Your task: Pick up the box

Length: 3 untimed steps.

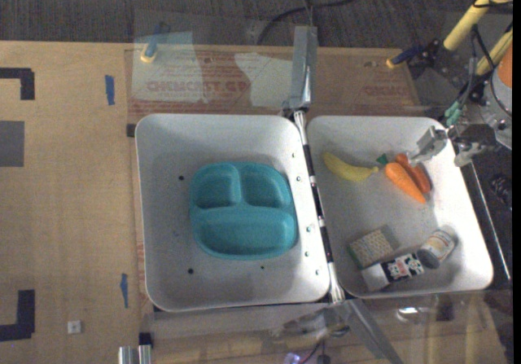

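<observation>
White plastic bins sit side by side on the counter (65,216). We see a teal divided plate (242,209) in the left bin (159,151). In the right bin (460,269), the box (373,246) lies near the front, just beside a small carton (395,269) and a can (437,247). A banana (348,168) and carrot (407,178) lie farther back. Our end effector (444,142) hovers over the bin's far right corner, near the carrot; we cannot tell whether it is apart or together.

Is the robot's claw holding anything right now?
No. The gripper hangs above the right bin's far edge, near the carrot, with nothing between its fingers. The box lies untouched.
</observation>
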Each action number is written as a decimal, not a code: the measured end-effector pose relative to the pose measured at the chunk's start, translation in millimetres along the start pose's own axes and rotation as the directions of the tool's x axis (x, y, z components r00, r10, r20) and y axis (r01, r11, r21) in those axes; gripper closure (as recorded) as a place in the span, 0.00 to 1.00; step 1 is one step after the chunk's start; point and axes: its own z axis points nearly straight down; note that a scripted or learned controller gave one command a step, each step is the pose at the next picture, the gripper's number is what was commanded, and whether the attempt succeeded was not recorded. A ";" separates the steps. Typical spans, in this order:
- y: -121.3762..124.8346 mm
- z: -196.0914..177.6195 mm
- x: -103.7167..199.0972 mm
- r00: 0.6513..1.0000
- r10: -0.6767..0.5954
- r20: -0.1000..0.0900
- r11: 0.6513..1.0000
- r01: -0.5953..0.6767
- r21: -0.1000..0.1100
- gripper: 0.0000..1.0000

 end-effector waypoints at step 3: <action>-65.9 97.5 112.5 0.993 -0.116 -0.002 0.993 0.116 0.003 0.00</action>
